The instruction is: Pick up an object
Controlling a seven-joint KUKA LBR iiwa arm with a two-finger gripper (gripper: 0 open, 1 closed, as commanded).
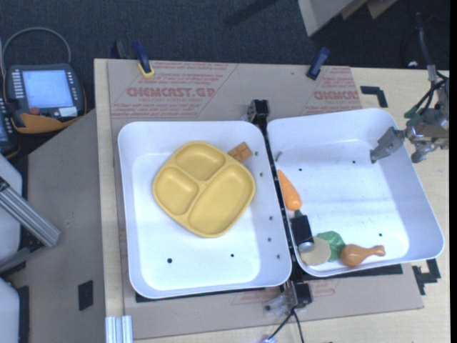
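Observation:
My gripper (pixel 401 150) hangs over the far right corner of the right bin (pixel 343 131), open, with nothing between its fingers. The objects lie well away from it, along the right bin's left and near sides: an orange carrot (pixel 288 189), a black block (pixel 301 229), a green piece (pixel 333 239), a beige disc (pixel 316 252) and a brown drumstick (pixel 361 251). In the left bin (pixel 143 249) sits a yellow divided plate (pixel 205 188), with a small brown block (pixel 240 151) at its far right edge.
The two bins meet along a central rim with black clamps (pixel 258 110) at its ends. A teach pendant (pixel 44 91) lies off the bench at the far left. Blue clips (pixel 318 61) hold the cardboard at the back.

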